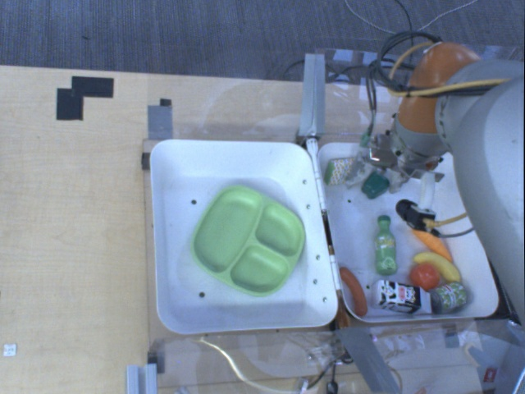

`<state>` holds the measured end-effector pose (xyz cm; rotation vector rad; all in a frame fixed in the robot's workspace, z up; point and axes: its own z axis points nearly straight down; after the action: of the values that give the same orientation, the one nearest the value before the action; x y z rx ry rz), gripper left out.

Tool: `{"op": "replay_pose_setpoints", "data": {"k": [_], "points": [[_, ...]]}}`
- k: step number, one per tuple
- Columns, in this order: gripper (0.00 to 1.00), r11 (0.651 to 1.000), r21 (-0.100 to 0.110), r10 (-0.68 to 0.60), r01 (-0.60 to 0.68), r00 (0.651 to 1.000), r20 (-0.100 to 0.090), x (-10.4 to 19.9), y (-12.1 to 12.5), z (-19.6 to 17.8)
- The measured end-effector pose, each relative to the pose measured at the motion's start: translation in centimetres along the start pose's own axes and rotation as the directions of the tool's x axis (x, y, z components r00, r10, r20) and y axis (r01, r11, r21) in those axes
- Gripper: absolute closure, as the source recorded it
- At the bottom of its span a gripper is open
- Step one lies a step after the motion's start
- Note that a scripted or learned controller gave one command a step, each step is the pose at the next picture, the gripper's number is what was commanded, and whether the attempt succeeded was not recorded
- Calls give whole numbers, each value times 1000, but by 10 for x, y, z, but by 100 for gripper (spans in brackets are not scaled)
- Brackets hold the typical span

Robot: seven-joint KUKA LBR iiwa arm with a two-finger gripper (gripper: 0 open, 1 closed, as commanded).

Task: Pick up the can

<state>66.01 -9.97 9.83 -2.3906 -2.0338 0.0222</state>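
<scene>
Over the right bin (484,302), near its far edge, the gripper (385,161) hung low beside a dark green object (375,185), with a green-labelled can (339,171) lying just to its left in the bin's far-left corner. Whether the fingers were wide or narrow could not be told. Nearer the camera lay a green bottle (385,245), a carrot (430,241), a banana (438,263), a tomato (425,277), a sausage (354,290), a black-and-white carton (399,296) and a second can (449,297) on its side. On the table, the left bin (172,302) held a green divided plate (249,240).
</scene>
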Motion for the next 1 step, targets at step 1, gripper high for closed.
{"op": "replay_pose_setpoints", "data": {"k": [1], "points": [[0,999,16,38,-38,999,3,-2,4,7]]}}
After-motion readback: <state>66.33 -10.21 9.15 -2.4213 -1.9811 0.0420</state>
